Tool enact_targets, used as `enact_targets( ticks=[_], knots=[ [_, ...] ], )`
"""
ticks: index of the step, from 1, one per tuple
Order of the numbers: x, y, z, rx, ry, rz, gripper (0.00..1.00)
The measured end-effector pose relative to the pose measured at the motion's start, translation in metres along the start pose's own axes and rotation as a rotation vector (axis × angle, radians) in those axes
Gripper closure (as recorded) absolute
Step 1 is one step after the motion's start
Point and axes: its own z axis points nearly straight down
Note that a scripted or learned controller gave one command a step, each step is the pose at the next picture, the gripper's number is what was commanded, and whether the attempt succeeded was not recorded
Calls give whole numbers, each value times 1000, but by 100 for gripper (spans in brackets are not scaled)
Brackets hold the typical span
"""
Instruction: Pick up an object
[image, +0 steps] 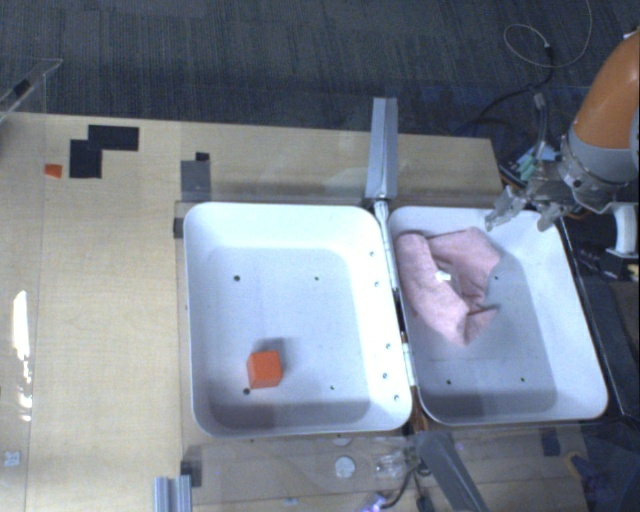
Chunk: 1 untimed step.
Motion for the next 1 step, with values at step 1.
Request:
enact_targets(
  ticks=[1],
  knots=[
    [12, 13, 113, -5, -2, -123, 0]
  ],
)
